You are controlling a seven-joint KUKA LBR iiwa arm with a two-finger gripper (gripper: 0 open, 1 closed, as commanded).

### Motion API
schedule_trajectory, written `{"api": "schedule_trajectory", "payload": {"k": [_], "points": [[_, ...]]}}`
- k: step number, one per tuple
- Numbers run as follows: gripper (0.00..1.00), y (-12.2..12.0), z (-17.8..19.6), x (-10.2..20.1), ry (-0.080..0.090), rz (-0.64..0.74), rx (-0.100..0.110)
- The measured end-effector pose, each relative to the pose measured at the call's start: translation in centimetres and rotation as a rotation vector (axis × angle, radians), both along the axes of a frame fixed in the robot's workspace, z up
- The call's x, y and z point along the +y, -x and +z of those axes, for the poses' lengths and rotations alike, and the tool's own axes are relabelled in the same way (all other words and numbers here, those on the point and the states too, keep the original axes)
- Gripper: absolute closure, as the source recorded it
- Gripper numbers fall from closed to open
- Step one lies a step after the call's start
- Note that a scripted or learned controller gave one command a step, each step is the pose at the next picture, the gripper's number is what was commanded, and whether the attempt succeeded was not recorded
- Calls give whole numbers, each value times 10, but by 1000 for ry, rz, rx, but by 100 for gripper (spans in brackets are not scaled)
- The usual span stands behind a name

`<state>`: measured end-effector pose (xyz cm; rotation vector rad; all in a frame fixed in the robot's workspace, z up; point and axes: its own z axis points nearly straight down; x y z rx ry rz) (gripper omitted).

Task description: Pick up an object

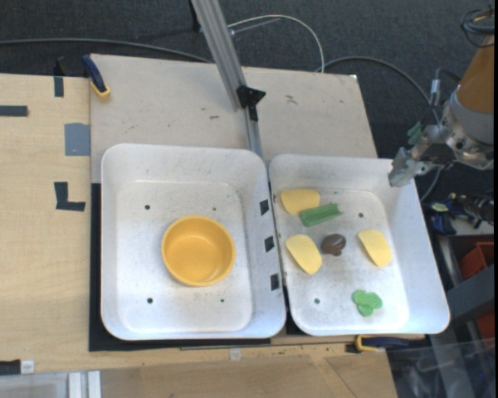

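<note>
Nearest the camera, the right bin [423, 247] holds a knobbly green piece [367, 302], smooth yellow ovals [304, 253], a brown pebble shape [333, 244] and a green bar [319, 215]. Beside it sits a round yellow bowl [198, 249]. Tool [401, 171] hangs over the far rim; grip state indeterminate.

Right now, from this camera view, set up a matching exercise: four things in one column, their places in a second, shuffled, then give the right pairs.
Things:
1. yellow bowl
2. brown lump
3. small green piece
4. gripper

Places:
A. near the front of the right bin
B. over the right bin's far right corner
C. in the left bin
D. middle of the right bin, between two yellow pieces

Pairs: 1-C, 2-D, 3-A, 4-B
</note>
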<state>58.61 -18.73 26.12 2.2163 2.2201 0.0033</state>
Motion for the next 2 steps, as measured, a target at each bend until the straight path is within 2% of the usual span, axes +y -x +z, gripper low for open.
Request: {"api": "schedule_trajectory", "payload": {"k": [1, 2], "points": [[100, -8, 3, 54, -3, 5, 4], [100, -1, -11, 103, -3, 4, 7]]}}
